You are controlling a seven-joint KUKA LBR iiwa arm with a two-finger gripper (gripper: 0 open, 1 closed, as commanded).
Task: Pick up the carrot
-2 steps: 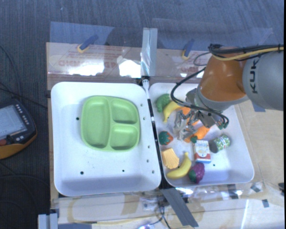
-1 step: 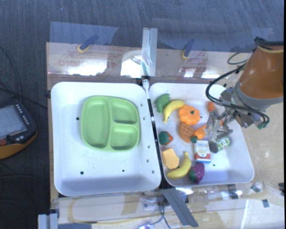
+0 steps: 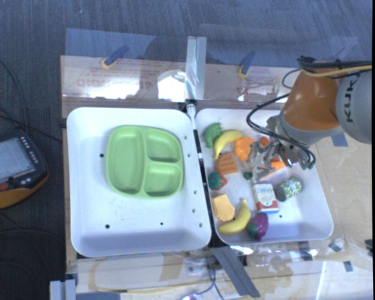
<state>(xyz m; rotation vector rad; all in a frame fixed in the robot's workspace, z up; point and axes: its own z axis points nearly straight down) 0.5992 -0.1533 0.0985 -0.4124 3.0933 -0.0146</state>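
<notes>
While tool (image 3: 262, 161) grip cannot be told, carrot (image 3: 274, 164) beside it, axis unclear.

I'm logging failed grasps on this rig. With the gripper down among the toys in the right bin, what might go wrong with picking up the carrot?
1. Crowding: the gripper sits among the carrot, an orange piece and a carton, so it may close on the wrong item or take two.
2. The carrot is partly hidden under the wrist, so the grip may be off-centre and slip on lifting.
3. Neighbours such as the banana may get shoved.
</notes>
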